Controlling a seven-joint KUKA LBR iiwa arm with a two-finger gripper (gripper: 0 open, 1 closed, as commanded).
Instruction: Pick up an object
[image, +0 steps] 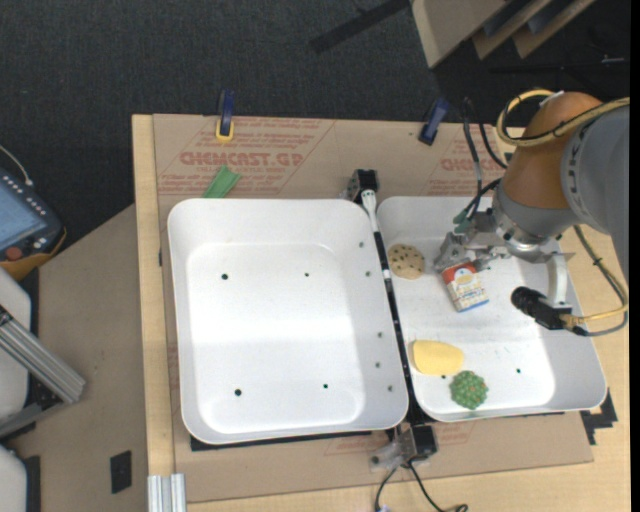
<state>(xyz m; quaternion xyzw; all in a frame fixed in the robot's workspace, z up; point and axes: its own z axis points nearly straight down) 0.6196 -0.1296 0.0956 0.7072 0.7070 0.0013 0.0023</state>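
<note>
Arm (545, 170) is reaching in from the right w/ its orange band showing above the wrist, and the gripper (466, 252) is hanging low over the back half of the right bin (525, 340), pointing down & slightly left. Right under it, a small red-and-white carton (468, 290) is lying on the bin floor, approx. mid-bin, tilted a bit, its red top end sitting just at the gripper tip. Can't tell whether the gripper is spread or pressed together, nor whether it's actually touching the carton; the angle is hiding that. A round brown cookie (405, 260) w/ dark specks is lying left of the carton, near the bin's left wall, apart from both carton & gripper. Toward the front, a yellow lump (437, 357) is resting by the left wall, and a green bumpy ball (467, 389) is sitting just beside it, closer to the front rim; both are well apart from the carton. The left bin (270, 320) is sitting next to the right one, the two meeting along a dark strip. Both bins are resting on a cardboard sheet (150, 300) w/ red print, two blue clamps (226, 112) (435, 120) gripping its back edge, and a green strip (221, 182) lying on it behind the left bin.
</note>
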